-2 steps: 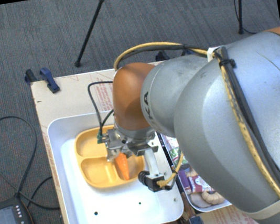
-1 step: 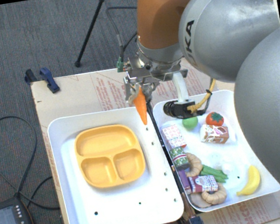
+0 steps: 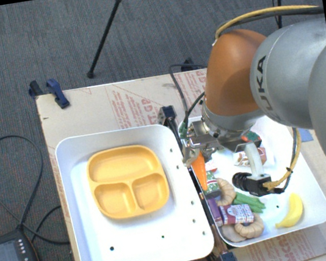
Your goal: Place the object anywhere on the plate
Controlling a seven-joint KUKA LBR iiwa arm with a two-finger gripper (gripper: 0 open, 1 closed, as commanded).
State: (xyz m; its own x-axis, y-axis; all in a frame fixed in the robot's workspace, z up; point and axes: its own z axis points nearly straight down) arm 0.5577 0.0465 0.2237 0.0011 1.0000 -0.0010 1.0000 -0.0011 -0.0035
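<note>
A yellow plate [image 3: 128, 181] with three compartments lies in the left white bin [image 3: 139, 248]. In the right bin [image 3: 313, 194], an orange carrot [image 3: 200, 175] lies along the left wall, pointing up toward the arm's wrist. My gripper [image 3: 192, 151] hangs low over the carrot's upper end, right at the divide between the two bins. The big orange and grey arm covers much of the right bin's back half and hides the gripper's tips.
The right bin also holds a yellow banana [image 3: 291, 210], a tan pretzel-like piece [image 3: 226, 192], a green item [image 3: 249, 201], a purple packet [image 3: 237, 213] and a white and red item [image 3: 251, 156]. A black cable loops beside them.
</note>
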